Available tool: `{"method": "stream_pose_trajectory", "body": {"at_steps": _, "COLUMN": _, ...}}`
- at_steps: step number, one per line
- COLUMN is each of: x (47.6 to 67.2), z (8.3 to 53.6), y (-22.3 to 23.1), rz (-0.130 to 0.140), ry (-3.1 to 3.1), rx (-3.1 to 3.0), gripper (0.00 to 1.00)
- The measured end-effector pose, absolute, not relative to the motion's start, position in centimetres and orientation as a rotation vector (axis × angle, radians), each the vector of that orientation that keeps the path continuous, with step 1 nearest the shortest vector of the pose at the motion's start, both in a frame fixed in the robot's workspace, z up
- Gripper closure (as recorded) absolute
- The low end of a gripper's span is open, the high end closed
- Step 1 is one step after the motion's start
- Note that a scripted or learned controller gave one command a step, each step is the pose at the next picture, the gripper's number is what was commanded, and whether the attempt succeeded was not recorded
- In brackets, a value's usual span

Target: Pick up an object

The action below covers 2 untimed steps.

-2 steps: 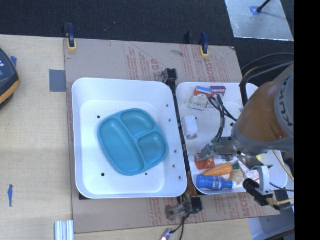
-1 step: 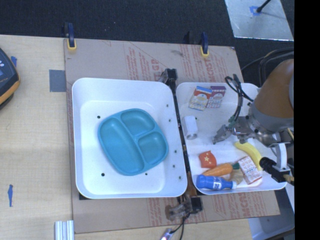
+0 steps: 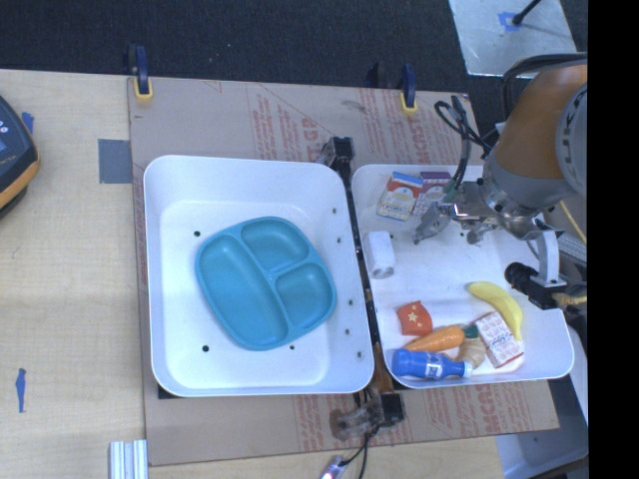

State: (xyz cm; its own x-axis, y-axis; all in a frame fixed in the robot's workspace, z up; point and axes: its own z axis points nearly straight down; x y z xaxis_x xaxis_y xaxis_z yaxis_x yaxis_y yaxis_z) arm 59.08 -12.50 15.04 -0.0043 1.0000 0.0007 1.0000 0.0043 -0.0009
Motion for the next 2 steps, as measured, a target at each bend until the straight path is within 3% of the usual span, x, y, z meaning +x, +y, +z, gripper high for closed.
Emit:
{"method": "stream_pose_trajectory", "body": {"at_steps": 1, "x": 51.2, "z": 11.9, "y": -10.0, "rz": 0.006, "ry": -2.224, "rx": -2.213, "gripper": 0.0}}
{"method": "stream_pose_trajectory", "body": {"at_steps": 2, "x": 47.5, "z": 9.1, "y": -9.6, "rz": 0.004, "ry": -2.224, "rx": -2.214, "gripper": 0.0}}
